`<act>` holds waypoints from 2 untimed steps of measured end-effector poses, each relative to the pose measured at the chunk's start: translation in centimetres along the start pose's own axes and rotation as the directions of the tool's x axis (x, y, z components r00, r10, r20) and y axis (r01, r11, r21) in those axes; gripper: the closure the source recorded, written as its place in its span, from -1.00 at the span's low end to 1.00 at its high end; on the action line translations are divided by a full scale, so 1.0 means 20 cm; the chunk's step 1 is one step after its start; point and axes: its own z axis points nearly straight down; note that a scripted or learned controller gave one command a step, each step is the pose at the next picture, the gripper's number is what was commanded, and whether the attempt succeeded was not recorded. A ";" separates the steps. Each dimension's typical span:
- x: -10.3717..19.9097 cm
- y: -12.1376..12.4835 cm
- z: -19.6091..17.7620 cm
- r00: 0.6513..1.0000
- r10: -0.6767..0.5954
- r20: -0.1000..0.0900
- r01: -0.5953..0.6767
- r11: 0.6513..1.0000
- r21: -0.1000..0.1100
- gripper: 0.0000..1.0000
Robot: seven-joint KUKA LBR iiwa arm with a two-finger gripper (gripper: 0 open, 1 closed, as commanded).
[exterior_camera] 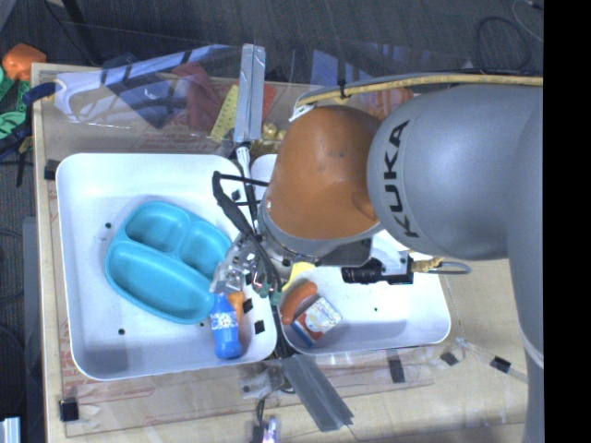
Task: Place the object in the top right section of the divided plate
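Camera view: the grey KUKA arm point(462, 164) with its orange band point(323, 169) covers the upper right and centre of the frame, reaching down toward the seam between the two white bins.
Gripper: the gripper point(238, 280) hangs at centre frame, just off the lower right rim of the divided plate; its tip is a tangle of metal and cable, and I cannot tell whether it is released or clenched.
Divided plate: a blue divided plate point(166, 258) lies in the left bin point(83, 340), tilted in the frame, with all its visible sections bare.
Object: the likeliest candidate is a small blue bottle with an orange top and a white label point(224, 326), lying just below the gripper, by the left bin's lower right corner, beside the plate and not on it.
Object looks: slim, roughly cylindrical, glossy plastic by the look of it; it seems light and may roll if nudged.
Contact: whether the gripper touches the bottle cannot be told; nothing shows it lifted.
Other items: an orange and red packet-like item point(309, 314) sits in the right bin point(416, 321), near the dividing rim.
Done: judging from this, nothing has been placed yet.
Left: secure the object, carry it over the plate's top right section and release it there.
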 end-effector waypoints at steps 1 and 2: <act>-0.11 -0.20 0.01 0.981 -0.194 0.001 0.194 0.981 -0.001 1.00; -0.38 -0.53 0.15 0.838 -0.546 0.006 0.546 0.838 0.001 1.00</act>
